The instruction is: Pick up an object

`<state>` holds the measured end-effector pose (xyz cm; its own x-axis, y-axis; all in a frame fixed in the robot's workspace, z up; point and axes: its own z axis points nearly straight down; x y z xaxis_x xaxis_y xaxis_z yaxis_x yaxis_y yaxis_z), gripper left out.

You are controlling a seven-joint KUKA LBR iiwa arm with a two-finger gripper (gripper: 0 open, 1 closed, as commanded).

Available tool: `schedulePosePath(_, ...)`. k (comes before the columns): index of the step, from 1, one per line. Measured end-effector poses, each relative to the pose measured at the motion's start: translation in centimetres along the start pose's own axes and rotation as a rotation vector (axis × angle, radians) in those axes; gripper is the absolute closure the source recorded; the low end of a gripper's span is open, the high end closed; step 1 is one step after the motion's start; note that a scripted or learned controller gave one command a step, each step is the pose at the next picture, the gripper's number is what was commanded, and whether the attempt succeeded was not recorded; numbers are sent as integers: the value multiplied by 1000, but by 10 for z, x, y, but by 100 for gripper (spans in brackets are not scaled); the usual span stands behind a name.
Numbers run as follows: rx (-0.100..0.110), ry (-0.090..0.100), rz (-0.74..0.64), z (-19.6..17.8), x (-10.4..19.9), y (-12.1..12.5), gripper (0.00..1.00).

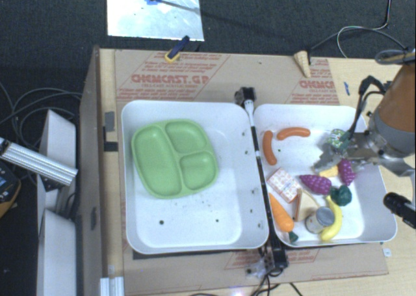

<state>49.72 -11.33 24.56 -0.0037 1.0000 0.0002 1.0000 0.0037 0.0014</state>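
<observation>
A desk (195,70) covered with brown printed cardboard carries two shallow white bins side by side, seen from above at a slant.

The left bin (227,223) holds a pale green divided plate (174,157) with three compartments, lying flat toward the bin's left half.

The right bin (377,220) holds a scatter of toy food. Two orange-red sausages lie near its upper left: one sausage (268,147) runs top to bottom beside the divider between the bins, and the other sausage (293,133) lies almost level just to its right. Below them sits a small checked block (284,183) in white and pink, and below that an orange carrot (281,213) along the bin's left wall. To the right are a purple bunch of grapes (315,184), a dark green piece (340,194), a grey can (316,220) and a yellow banana (334,218) curving along the can's right side.

The grey arm (396,109) reaches in from the right. Its tool (331,158) sits low over the middle of the right bin, just above the grapes and beside a second purple piece (346,172) and a green and white object (337,137). Whether its fingers are apart or closed, or grip anything, cannot be told.
</observation>
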Motion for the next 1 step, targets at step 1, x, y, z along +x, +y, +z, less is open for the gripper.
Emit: schedulePosePath(1,-4,-2,3,146,-12,28,0)
